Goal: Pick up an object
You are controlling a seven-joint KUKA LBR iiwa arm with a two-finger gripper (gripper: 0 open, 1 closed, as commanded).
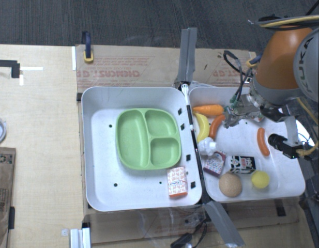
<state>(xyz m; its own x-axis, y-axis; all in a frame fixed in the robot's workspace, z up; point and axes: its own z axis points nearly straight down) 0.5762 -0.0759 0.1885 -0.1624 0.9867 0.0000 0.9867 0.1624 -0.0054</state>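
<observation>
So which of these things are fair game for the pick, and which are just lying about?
Job:
pincer
carrot
banana
two sausages
milk carton
lemon
brown ball

Lying about:
green tray
small box
blue clamp

Beside the pale green divided plate [148, 138] in the white left bin [92, 138] lies a small red-and-white patterned carton [177, 182]. Right of the plate, in the white right bin [291, 187], are an orange carrot [208, 109], a yellow banana [201, 126], an orange-red sausage [262, 141], a black-and-white cow-patterned carton [242, 164], a tan ball [230, 185] and a yellow lemon [260, 180]
</observation>
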